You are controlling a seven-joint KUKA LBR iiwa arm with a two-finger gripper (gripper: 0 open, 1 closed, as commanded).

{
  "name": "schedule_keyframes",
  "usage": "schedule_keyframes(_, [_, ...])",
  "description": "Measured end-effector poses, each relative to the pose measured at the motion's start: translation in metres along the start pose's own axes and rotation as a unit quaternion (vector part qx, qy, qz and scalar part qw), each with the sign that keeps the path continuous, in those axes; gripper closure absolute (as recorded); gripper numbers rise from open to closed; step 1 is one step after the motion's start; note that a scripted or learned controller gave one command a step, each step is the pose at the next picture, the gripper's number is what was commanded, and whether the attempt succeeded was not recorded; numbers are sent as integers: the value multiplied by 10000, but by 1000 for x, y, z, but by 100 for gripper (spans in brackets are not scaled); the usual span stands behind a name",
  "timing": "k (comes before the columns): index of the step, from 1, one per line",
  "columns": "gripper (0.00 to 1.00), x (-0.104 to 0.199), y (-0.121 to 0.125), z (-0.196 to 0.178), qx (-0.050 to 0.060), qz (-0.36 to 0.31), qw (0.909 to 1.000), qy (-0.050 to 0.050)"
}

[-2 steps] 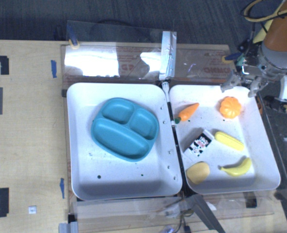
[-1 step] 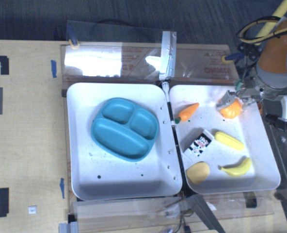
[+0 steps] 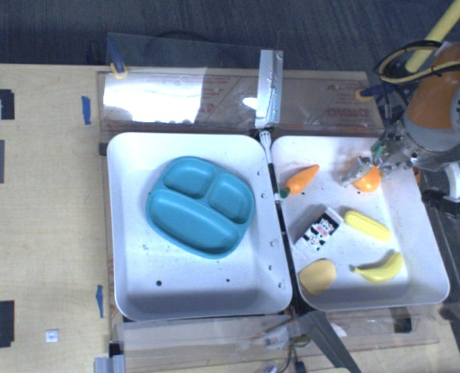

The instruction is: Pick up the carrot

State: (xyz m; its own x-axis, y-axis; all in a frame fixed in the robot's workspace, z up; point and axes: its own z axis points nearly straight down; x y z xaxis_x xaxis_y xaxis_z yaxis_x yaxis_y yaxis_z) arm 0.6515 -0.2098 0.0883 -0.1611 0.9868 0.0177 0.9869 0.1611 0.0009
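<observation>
Left bin (image 3: 129,231): holds a blue divided plate (image 3: 200,205) at its centre; not involved in the task.

Right bin (image 3: 428,270): holds all loose items. The arm (image 3: 440,107) enters at 2 o'clock of this bin.

Gripper (image 3: 364,169): sits low near 1 o'clock of the right bin, directly over a small orange object (image 3: 367,181). Whether the fingers are apart, together or clamped on anything cannot be told; the view is too cluttered there.

Carrot (image 3: 301,179): lies tilted at 11 o'clock of the right bin, near the dividing wall, apart from the gripper.

Lesser items: banana (image 3: 379,268) at 5 o'clock, yellow oblong fruit (image 3: 367,224) at centre-right, tan round item (image 3: 317,275) at 7 o'clock, black-and-white card (image 3: 321,231) at centre.

Risk assessment: the gripper stands at the wrong orange item; similar colour invites a mistaken grasp. The carrot's closeness to the wall may obstruct one finger, and its taper favours slippage.
</observation>
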Motion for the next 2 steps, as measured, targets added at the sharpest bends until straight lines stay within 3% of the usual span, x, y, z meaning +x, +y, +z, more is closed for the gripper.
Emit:
schedule_keyframes(1, [100, 2, 2, -12, -25, -19, 10000, -11])
schedule_keyframes(2, [100, -7, 8, -16, 81, -546, 9985, -9])
